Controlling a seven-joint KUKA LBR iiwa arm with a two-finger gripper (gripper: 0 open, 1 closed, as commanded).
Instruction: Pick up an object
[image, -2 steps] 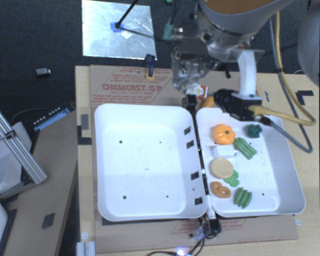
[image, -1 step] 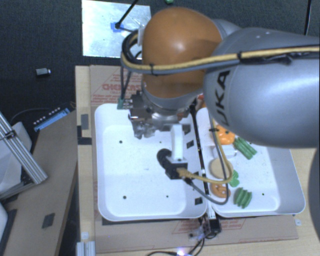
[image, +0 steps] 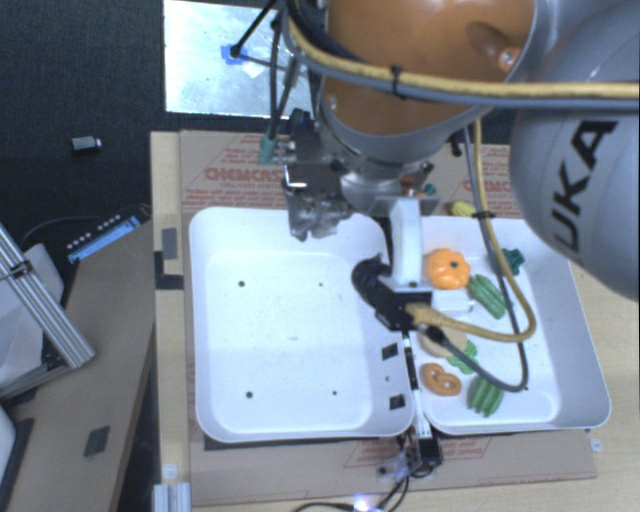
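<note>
The tool (image: 316, 222) hangs at the far rim of the left bin (image: 290, 330); right of it lie an orange pumpkin (image: 446, 269) and green pods (image: 487, 295).

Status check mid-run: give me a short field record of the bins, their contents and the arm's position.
arm: reaching over the far edge of the left bin
left bin: white floor bare where visible
right bin: holds all items listed
orange pumpkin: far half of right bin
far green pod: just right of the pumpkin
near green pod: near side of right bin
pretzel: near left corner of right bin
</note>
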